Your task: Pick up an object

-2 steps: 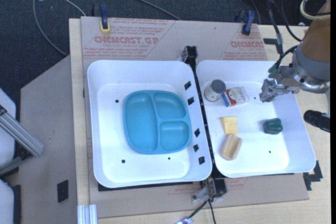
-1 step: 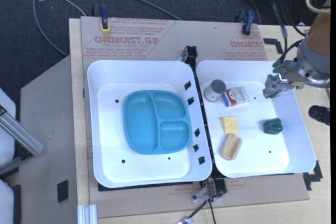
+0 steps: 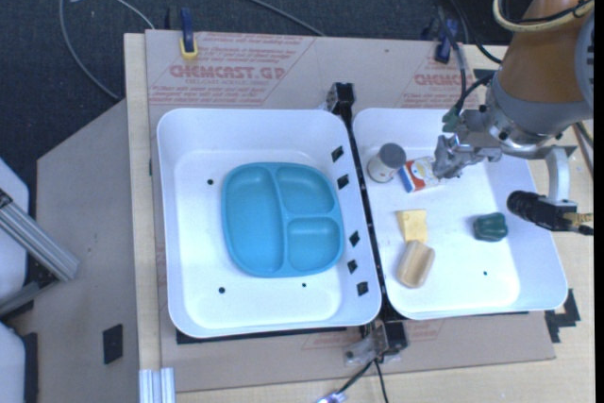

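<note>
In the right bin my gripper hangs low at the back, just right of a small red, white and blue packet. A grey-topped can stands left of that packet. Further forward lie a yellow block and, just in front of it, a tan rounded piece. A dark green lump rests toward the bin's right side, in front of the gripper.
The left bin holds a blue divided plate. A black divider with clips runs between the two bins. The grey arm with its orange band comes in over the right bin's back right corner.
</note>
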Controlling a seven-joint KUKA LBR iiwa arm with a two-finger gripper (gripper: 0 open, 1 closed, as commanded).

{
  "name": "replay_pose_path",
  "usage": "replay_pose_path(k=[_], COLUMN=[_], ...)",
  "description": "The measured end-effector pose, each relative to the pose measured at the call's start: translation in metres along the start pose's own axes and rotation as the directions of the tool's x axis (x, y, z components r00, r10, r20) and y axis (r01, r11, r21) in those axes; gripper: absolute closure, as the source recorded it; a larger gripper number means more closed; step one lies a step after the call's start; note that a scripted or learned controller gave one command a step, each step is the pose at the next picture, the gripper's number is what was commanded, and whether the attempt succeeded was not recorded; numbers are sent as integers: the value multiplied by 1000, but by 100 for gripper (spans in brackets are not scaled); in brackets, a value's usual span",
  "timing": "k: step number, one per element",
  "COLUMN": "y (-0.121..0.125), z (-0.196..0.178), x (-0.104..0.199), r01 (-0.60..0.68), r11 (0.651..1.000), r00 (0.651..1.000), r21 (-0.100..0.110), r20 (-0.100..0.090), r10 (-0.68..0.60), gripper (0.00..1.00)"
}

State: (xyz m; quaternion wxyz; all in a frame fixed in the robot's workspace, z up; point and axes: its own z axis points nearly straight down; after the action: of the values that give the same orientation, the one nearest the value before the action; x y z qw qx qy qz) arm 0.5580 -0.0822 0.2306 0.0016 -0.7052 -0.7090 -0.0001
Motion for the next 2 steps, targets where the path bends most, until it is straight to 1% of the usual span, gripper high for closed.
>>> replay_pose_path(k=[1,2], y=[8,10], z=[-9,5], x=[53,110], r01=[0,1], r11=[1000,1000], r00=[1000,1000], r21=[-4,2], r20=[1,0], r10=[0,-1], gripper=[100,100])
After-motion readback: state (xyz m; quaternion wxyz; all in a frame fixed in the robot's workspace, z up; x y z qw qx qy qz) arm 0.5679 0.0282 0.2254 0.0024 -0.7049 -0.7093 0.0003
